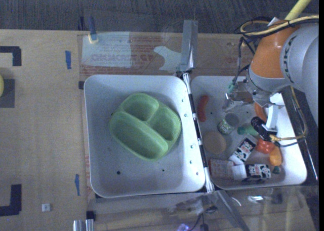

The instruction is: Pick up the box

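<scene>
Small box (221, 168) against right bin's (298, 174) front edge, gripper (234, 98) above clutter, finger state unclear

Grey upright letters, apparently "KUKA", run along the pale casing of the arm (298, 58) beside its orange band, partly cut off. The small cartons (246, 149) in the right bin (298, 174) carry black-and-white print too small to read

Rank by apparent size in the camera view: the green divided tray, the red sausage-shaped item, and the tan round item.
1. green divided tray, by far the largest.
2. tan round item.
3. red sausage-shaped item, longer but thinner; these two look close, so their order is unsure.
</scene>
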`<action>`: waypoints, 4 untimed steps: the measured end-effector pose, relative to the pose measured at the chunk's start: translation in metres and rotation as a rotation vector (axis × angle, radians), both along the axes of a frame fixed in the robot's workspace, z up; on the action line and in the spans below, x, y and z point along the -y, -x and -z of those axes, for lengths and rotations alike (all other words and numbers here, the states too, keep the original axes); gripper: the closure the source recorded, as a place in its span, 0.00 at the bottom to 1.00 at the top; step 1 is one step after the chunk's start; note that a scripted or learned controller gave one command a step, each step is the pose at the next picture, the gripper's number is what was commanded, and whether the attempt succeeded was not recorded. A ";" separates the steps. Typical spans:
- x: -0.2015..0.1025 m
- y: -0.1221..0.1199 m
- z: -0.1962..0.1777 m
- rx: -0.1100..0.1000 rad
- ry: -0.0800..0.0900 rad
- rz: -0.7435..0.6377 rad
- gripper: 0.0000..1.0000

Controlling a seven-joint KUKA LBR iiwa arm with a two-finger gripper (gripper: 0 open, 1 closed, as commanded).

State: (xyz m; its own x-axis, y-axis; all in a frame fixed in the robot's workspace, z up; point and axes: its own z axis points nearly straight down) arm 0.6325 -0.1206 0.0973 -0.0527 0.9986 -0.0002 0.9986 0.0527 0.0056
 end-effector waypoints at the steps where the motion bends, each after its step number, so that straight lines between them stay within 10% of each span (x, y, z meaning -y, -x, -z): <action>1: 0.065 0.023 -0.245 -0.002 0.003 -0.097 1.00; 2: -0.014 0.033 -0.146 -0.004 0.001 -0.020 1.00; 3: 0.045 0.004 -0.270 -0.003 0.002 0.097 1.00; 4: -0.021 -0.021 -0.161 -0.005 0.001 0.039 1.00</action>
